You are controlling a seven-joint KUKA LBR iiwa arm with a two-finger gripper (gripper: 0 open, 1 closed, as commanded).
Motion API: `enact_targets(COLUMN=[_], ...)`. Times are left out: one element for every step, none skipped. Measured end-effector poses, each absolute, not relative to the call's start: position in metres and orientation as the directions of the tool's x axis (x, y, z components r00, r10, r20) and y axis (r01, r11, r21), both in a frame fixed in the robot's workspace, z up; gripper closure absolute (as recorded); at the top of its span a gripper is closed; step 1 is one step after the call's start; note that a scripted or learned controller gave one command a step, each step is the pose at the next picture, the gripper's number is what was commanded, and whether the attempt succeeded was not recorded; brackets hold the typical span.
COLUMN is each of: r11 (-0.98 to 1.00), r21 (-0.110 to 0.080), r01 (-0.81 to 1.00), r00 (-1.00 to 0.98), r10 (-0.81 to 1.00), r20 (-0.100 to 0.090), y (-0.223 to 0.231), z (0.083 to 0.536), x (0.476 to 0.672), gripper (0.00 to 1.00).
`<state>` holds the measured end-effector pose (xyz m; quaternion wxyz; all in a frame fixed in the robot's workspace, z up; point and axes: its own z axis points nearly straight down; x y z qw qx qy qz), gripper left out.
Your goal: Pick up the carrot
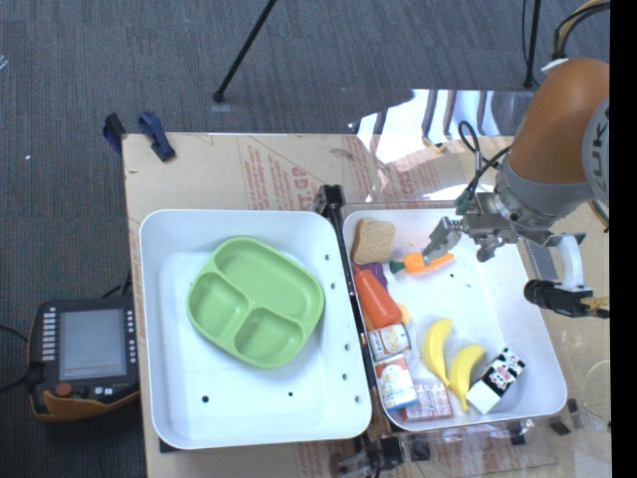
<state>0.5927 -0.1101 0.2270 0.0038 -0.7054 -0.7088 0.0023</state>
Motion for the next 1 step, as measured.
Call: enact_targets(r11=[-0.068], r21=[-0.016], r01=[0.998], r00=[0.068], r10=[0.998], r20=[0.001], y=[-0.141], z=[0.145], x=[0.6287], gripper=[0.0])
